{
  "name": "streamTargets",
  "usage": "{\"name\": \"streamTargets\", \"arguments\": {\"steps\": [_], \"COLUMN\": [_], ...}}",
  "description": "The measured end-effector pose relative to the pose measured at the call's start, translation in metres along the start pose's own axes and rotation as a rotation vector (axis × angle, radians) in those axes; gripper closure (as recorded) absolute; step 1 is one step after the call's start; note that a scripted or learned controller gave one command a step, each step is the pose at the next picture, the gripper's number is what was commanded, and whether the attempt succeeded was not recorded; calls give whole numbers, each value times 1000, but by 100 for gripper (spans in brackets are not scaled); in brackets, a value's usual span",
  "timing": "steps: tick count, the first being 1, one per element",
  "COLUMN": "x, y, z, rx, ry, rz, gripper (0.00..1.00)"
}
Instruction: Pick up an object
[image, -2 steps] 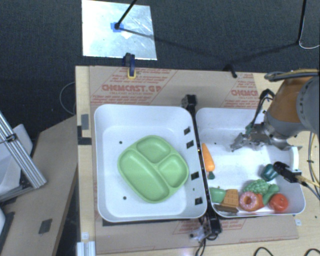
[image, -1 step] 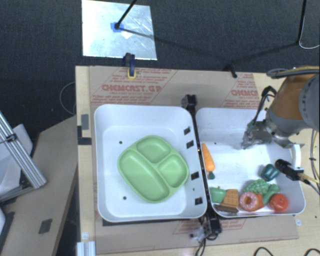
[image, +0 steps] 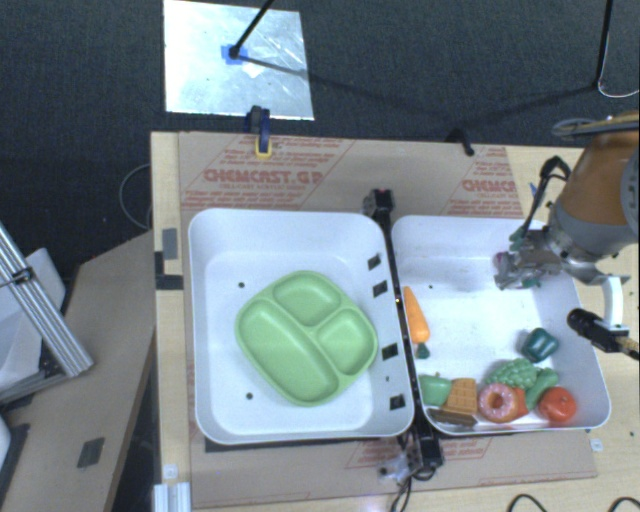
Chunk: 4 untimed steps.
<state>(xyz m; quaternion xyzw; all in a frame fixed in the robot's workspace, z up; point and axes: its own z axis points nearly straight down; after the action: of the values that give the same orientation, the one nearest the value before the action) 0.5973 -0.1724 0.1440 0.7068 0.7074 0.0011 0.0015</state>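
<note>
My gripper (image: 512, 270) hangs over the upper right part of the right bin (image: 470, 245), with nothing visible between its tips. Toy food lies in that bin: an orange carrot (image: 416, 318) by the left wall, and along the front a green pepper piece (image: 434, 388), a waffle-like brown piece (image: 461, 398), a pink donut (image: 498, 402), green broccoli (image: 522, 376), a red tomato (image: 558, 403) and a dark green piece (image: 539, 344). All of them lie below and apart from the gripper.
The left bin (image: 215, 300) holds a green divided plate (image: 305, 337). A black divider with clips (image: 385, 290) separates the bins. The grey arm with its orange band (image: 600, 190) comes in from the right. A metal frame (image: 35, 310) stands at the far left.
</note>
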Motion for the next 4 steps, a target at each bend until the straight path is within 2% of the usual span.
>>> {"name": "streamTargets", "arguments": {"steps": [2,4], "x": [-3,104], "y": [-4,31], "z": [-83,-94], "rx": [-2,-1], "ry": [-1,2], "rz": [-4,-10], "gripper": [100,100]}}
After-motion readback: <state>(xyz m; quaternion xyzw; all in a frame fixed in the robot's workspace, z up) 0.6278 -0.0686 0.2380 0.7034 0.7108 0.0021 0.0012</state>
